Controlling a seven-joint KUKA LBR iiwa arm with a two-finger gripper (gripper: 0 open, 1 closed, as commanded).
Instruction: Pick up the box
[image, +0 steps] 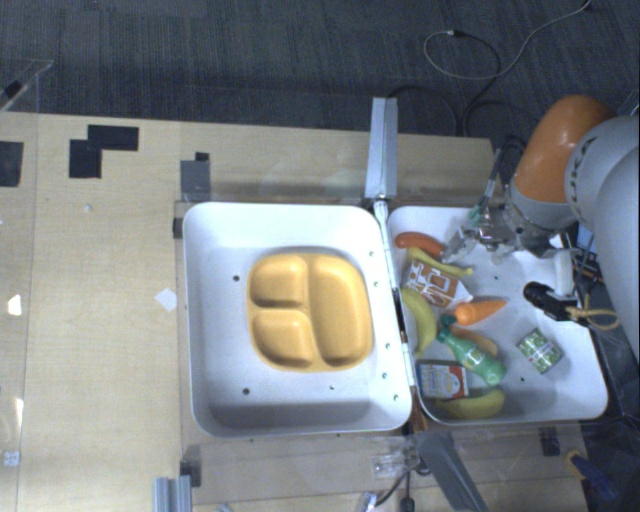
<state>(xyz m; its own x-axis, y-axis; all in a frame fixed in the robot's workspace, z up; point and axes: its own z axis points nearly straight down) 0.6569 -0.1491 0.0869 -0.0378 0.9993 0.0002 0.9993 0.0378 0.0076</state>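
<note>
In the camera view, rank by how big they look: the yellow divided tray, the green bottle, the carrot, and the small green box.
1. Yellow divided plastic tray, by far
2. Green plastic bottle
3. Orange carrot, close to the bottle, so that order is unsure
4. Small green box

box (437, 281) | orange-and-white carton | lying flat, tilted | right bin, left part, among fruit

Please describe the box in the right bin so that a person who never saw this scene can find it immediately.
Look at the right white bin, which holds the food items. Near its left wall, below the red sausage, lies the box, a small tilted carton printed in orange and white. Its neighbours are rounded, such as the banana and the carrot; it is flat with square corners.
</note>
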